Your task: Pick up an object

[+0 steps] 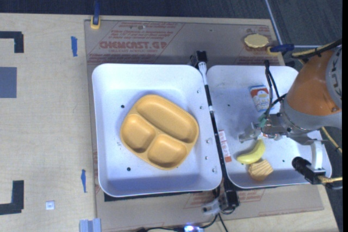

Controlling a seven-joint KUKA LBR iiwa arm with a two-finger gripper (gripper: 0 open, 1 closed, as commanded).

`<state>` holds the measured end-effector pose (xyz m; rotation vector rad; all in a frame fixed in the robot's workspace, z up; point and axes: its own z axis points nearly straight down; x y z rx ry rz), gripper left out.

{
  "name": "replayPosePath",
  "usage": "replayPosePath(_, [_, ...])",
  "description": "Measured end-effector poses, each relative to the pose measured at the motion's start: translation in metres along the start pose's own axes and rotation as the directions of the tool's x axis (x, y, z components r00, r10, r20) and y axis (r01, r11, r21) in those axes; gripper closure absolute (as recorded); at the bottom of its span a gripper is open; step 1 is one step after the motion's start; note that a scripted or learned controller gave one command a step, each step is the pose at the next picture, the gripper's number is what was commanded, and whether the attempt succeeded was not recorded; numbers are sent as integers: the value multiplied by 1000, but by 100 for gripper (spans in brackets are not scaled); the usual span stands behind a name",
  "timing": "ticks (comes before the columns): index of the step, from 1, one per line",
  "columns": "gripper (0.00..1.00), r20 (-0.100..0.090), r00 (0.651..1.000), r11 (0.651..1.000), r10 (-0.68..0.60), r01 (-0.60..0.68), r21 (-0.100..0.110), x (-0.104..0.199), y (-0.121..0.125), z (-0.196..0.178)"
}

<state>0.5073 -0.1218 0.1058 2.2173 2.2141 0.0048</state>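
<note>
In the right bin (234, 89) a yellow banana (252, 153) lies near the front, with a tan, bread-like piece (260, 169) touching its lower side. Farther back, a small white carton with a red and blue label (259, 97) rests on the bin floor. My gripper (254, 133) hangs low over the right bin, just above the banana's upper end and in front of the carton. Nothing shows as held in it.
The left bin (109, 95) holds a large yellow three-compartment tray (159, 131). A black divider rail (213, 122) runs between the bins. Outside the bins, a round tan disc (256, 41) sits on the board at the back right.
</note>
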Motion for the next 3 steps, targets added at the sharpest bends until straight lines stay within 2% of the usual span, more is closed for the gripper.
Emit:
replayPosePath(1, [100, 1, 1000, 1000, 0, 0, -3, 0, 1, -10])
replayPosePath(2, [100, -5, 1000, 1000, -4, 4, 6, 87, 20, -79])
replayPosePath(3, [100, -3, 1000, 1000, -5, 5, 2, 87, 21, -90])
